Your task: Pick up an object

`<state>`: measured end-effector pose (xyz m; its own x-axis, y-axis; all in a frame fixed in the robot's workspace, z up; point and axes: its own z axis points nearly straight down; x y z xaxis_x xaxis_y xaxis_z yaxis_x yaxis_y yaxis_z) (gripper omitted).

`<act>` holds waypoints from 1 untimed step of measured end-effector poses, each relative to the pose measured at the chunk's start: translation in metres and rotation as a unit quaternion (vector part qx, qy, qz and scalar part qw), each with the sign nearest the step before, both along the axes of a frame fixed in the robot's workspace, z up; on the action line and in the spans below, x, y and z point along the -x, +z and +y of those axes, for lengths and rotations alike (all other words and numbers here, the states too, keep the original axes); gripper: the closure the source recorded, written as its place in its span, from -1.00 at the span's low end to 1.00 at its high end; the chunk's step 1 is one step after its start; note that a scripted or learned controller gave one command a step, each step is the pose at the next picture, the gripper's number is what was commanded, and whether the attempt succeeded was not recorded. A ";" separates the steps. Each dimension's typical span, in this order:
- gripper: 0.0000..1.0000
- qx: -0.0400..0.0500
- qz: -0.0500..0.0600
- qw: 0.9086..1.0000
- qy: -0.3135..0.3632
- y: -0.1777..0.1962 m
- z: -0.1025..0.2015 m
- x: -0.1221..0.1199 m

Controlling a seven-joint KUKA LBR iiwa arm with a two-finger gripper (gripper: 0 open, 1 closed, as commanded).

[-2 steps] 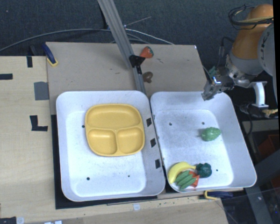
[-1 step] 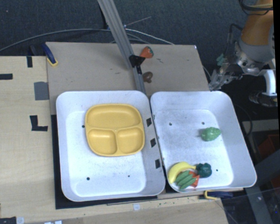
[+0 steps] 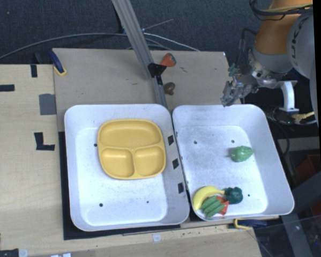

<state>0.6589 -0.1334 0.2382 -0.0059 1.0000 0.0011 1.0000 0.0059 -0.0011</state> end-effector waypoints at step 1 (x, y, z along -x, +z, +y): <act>1.00 0.000 0.000 1.000 0.000 0.006 0.053 0.011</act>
<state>0.6482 -0.0801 0.2446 -0.0064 1.0000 0.0017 1.0000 0.0064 -0.0001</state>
